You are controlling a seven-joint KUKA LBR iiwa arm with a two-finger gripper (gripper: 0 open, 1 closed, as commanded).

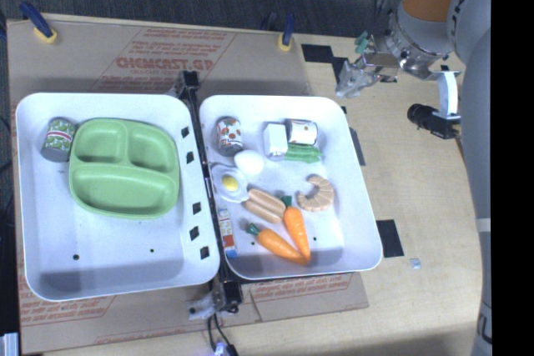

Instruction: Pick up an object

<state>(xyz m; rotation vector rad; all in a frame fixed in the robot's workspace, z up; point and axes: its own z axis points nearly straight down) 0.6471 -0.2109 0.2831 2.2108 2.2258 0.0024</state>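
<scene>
The right bin holds several toy foods: a small can, a white egg, a fried egg, a white box with a green piece beside it, a shrimp, a sausage and two carrots. My gripper hangs over the bench just beyond the right bin's far right corner, apart from every object. It stands open with nothing between its fingers.
The left bin carries a green divided plate and a small can at its far left corner. A black divider runs between the bins. Clamps hold the cardboard at the far edge.
</scene>
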